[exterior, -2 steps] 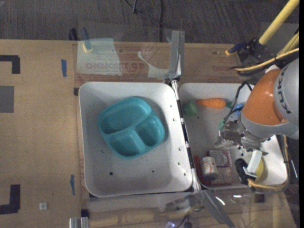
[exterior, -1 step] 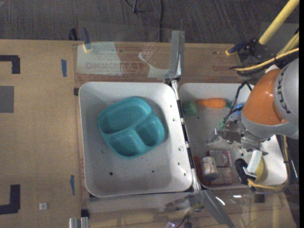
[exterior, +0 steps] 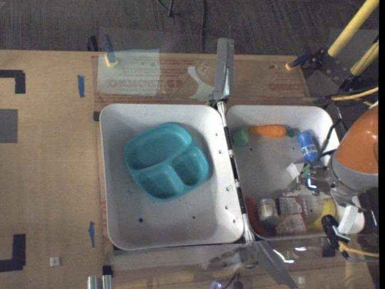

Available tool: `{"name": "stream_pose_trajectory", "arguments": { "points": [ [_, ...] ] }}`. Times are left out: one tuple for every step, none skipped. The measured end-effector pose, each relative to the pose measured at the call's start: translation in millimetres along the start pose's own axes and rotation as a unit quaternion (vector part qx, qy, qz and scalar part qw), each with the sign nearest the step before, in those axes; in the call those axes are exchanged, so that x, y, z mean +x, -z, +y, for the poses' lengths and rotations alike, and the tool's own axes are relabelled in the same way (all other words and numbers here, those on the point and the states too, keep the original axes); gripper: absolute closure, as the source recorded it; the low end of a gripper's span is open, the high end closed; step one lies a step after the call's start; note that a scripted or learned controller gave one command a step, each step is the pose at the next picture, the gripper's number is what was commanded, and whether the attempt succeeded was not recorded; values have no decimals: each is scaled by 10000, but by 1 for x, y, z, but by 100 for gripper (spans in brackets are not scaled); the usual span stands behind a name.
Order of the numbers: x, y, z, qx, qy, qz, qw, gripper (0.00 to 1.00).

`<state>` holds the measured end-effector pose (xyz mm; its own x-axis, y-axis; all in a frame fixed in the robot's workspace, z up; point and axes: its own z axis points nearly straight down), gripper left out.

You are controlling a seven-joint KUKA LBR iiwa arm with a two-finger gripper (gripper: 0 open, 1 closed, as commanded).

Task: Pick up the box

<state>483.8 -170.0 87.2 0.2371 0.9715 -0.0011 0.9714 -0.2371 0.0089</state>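
The box [exterior: 290, 214] lay low in the right bin [exterior: 274, 114], just left of and below the gripper [exterior: 308, 182], wedged between a small can [exterior: 265, 209] and a yellow item [exterior: 328, 210]. It looked like light, stiff card (likely to dent if squeezed hard), best taken across its narrow sides. Whether the tool was released or clenched could not be told. Farther from the tool, the bin held a carrot [exterior: 267, 131], a green ball [exterior: 241, 137] and a blue bottle [exterior: 307, 145]. The left bin [exterior: 114, 161] held a teal divided tray [exterior: 166, 160].
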Motion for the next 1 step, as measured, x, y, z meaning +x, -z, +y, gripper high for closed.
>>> {"name": "stream_pose_trajectory", "arguments": {
  "points": [
    [-4,8,0,-2,-31,-17,10000,100]
  ]
}}
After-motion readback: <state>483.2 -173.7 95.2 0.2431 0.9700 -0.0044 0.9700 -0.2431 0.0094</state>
